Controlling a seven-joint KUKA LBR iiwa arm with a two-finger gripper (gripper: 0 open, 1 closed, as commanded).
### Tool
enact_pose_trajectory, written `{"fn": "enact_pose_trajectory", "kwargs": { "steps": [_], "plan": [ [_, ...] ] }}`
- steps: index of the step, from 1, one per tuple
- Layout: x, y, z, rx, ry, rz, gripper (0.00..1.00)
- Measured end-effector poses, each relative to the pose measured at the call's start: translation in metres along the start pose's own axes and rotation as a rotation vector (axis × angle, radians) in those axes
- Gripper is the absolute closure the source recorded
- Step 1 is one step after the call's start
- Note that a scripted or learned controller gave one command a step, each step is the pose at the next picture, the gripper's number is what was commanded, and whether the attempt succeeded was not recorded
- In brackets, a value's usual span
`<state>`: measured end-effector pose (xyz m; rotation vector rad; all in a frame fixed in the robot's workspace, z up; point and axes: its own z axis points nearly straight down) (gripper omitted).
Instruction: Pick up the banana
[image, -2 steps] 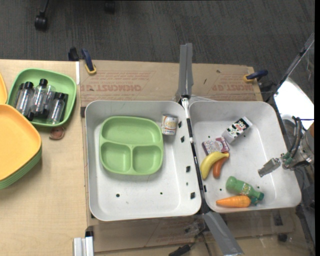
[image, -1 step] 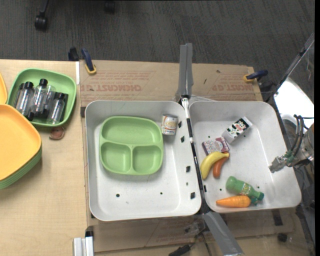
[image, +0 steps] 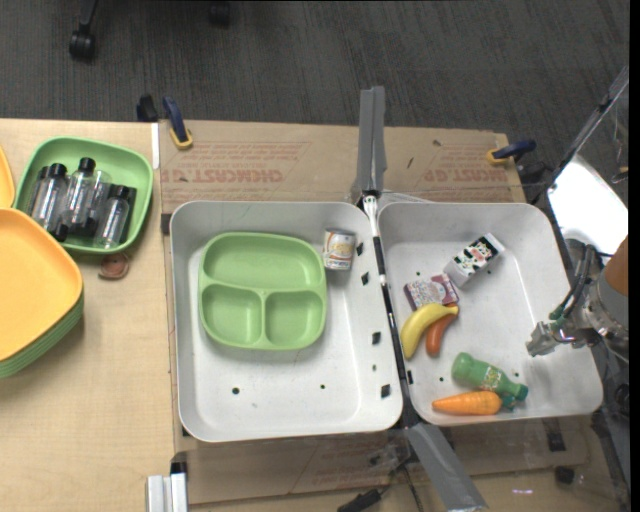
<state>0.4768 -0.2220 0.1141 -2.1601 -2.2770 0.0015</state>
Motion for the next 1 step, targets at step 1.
{"fn": "enact_pose_trajectory", "kwargs": {
  "steps": [1],
  "plan": [
    [-0.0073,0.1437,0.0221,-0.002,-0.003,0.276,1.0]
  ]
}}
